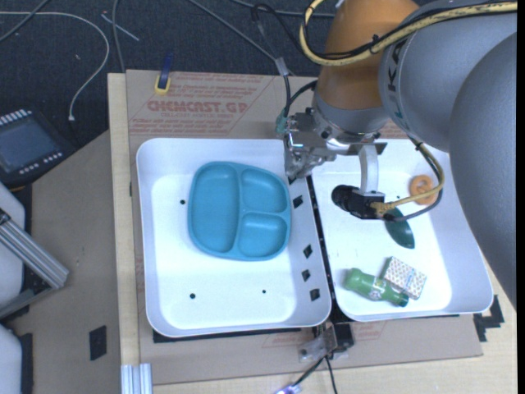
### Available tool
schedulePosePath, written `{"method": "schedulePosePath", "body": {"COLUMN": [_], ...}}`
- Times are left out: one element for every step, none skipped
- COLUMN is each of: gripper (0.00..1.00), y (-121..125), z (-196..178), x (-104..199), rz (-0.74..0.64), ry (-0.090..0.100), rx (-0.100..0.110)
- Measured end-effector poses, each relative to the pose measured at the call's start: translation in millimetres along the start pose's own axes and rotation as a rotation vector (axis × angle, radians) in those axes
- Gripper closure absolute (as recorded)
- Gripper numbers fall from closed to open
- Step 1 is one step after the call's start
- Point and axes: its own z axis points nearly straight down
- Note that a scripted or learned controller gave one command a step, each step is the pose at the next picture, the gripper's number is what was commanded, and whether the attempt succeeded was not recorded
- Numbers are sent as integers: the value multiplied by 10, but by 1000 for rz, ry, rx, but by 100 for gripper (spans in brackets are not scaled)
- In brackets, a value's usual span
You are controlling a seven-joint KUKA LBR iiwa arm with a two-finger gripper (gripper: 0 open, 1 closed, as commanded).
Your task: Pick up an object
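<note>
My claw hangs over the divider between the bins, just beside the upper right corner of the blue plate. I can't tell if it's open or closed. The plate lies in the left bin and looks stiff, light and slick, so I'd pinch its rim. The right bin holds a green bottle, a patterned packet, a teal spoon and an orange piece.

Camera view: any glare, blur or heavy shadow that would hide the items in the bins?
Camera view: even, soft light; the left bin nearly washes out white, with no hard glare spots. Camera view: the blue plate is crisp, with a faint shadow along its lower edge. Camera view: the arm, near the lens, looks soft and seems to shade the right bin below the gripper.
</note>
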Motion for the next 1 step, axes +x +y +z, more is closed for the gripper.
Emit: {"method": "schedulePosePath", "body": {"gripper": [0], "y": [-2], "z": [-3], "x": [-29], "rz": [4], "ry": [-2], "rx": [1]}}
